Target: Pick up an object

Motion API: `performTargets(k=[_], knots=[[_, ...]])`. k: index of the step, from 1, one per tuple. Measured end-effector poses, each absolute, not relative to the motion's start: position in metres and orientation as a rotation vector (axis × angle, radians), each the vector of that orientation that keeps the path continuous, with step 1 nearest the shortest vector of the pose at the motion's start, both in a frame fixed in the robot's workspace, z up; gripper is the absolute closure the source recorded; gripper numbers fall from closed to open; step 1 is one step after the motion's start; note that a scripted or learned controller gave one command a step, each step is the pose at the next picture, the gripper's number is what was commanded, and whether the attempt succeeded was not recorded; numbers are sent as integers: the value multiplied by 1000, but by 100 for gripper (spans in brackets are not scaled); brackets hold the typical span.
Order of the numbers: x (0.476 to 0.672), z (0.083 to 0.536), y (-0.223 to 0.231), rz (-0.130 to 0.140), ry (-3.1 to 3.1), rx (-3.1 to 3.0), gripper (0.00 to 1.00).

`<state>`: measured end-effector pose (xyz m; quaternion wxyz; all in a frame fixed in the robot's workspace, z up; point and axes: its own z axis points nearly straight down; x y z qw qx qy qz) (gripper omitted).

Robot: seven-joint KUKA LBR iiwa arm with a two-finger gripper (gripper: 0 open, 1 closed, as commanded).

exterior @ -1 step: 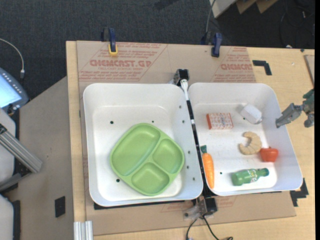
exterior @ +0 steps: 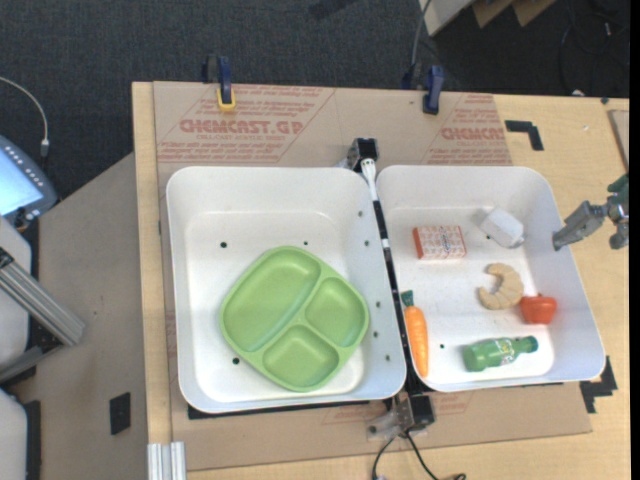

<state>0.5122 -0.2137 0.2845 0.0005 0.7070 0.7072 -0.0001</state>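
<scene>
Objects (exterior: 440, 242) lie in right bin (exterior: 570, 268); gripper (exterior: 590, 223) cut off at edge, jaws unreadable

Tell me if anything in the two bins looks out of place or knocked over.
Only small things. The green bottle lies on its side near the right bin's front edge, and the carrot rests against that bin's left wall. The green plate sits askew in the left bin. Nothing looks spilled or damaged.
</scene>
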Motion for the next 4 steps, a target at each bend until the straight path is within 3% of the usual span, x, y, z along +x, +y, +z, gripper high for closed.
performTargets(k=[3, 4], knots=[[507, 116, -208, -3, 2224, 2226, 0], [509, 130, -209, 0, 2219, 2220, 100]])
